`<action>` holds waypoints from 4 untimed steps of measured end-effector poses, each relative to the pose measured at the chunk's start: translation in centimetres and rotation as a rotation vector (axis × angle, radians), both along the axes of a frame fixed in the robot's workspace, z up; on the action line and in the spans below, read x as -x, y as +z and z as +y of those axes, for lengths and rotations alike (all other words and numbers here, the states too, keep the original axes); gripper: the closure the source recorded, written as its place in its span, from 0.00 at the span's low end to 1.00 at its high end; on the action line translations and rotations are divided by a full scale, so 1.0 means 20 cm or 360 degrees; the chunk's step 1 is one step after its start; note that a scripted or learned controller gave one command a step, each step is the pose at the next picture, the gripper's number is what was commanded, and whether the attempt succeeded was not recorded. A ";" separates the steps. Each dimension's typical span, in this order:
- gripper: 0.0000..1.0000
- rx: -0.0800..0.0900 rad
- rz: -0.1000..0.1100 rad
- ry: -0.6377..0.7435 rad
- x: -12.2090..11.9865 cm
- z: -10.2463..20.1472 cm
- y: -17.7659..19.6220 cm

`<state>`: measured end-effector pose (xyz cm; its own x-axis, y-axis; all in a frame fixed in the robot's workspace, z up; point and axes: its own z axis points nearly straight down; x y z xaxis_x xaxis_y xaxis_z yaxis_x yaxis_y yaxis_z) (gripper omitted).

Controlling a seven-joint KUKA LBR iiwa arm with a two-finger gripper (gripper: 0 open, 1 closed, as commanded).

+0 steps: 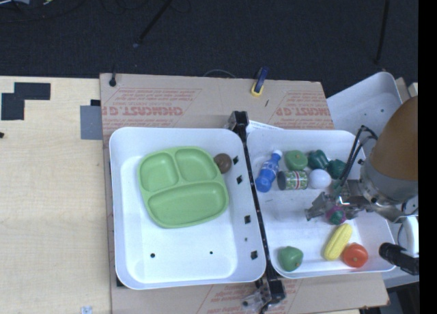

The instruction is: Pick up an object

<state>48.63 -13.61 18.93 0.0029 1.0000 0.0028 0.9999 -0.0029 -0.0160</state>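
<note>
The gripper (328, 208) hangs low in the right bin (300, 244), just above the yellow corn cob (338, 241), over something small and purple-green (334, 216); I cannot tell whether it has hold of it. The toys look like smooth hard plastic, rounded, crowded together: an orange ball (354, 256) touching the corn, a green pepper (290, 258) to its left. Any pinch could squirt one sideways.

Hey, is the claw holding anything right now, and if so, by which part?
It cannot be told. The claw sits low in the right bin, over a small purple and green thing beside the yellow corn, but any grip there is too blurred to confirm.
</note>
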 end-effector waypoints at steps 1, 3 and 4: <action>0.00 0.0004 -0.0023 0.0004 -0.02 0.00 0.03; 0.00 0.0000 -0.0015 0.0006 -0.01 -0.03 -0.51; 0.00 0.0001 -0.0020 -0.0003 0.00 -0.03 -0.51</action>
<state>48.72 -14.24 8.71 0.0047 1.0000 0.0021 1.0000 -0.0046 -0.0034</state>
